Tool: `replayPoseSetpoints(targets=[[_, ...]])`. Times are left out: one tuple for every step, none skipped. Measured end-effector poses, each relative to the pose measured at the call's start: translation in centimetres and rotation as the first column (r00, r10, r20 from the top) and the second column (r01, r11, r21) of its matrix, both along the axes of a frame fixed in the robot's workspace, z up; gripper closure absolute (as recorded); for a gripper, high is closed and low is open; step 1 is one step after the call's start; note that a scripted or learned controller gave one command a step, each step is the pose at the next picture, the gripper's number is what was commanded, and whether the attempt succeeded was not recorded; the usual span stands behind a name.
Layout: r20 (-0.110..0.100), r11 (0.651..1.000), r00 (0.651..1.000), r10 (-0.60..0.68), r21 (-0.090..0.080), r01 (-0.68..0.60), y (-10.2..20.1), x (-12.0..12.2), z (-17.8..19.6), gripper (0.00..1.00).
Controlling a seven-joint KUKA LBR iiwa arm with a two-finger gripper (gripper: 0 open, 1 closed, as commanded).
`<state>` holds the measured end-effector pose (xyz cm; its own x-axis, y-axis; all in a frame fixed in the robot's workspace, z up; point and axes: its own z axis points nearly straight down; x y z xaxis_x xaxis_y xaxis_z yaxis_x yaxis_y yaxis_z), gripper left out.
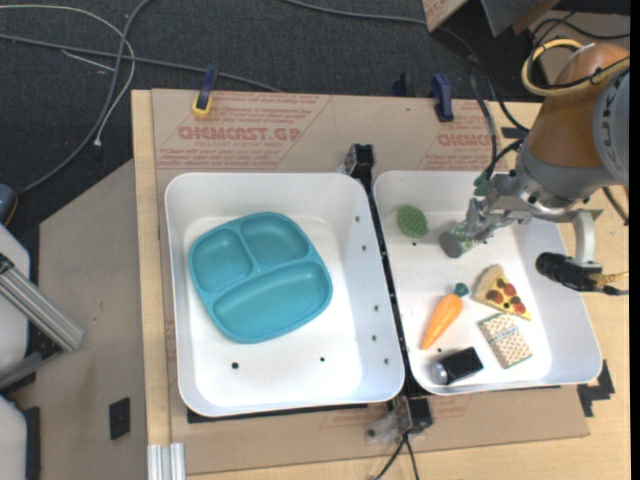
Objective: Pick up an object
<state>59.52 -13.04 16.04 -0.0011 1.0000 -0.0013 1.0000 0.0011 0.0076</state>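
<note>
Two white bins sit side by side on a cardboard-covered bench [250, 128], dark carpet [300, 28] behind. We see the pincer [460, 238] low in the right bin [560, 358]; whether it is spread or pressed together we cannot tell. The carrot [442, 318] lies just below it, long axis slanted, green tip toward the pincer. Pizza slice [500, 290] and patterned block [507, 340] lie lower right, a green lump [411, 219] just left. The left bin [300, 368] holds a blue tray [260, 276].

Bright, even overhead light — soft short shadows, mild glare on white bins [372, 298] (slightly grainy).
</note>
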Motion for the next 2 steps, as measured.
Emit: replayPoseSetpoints(targets=[[-0.002,1.000,1.000,0.001,0.000,-0.001,0.0,0.1,5.3,1.00],[-0.011,1.000,1.000,0.003,0.004,-0.003,5.0,-2.2,4.6,1.00]])
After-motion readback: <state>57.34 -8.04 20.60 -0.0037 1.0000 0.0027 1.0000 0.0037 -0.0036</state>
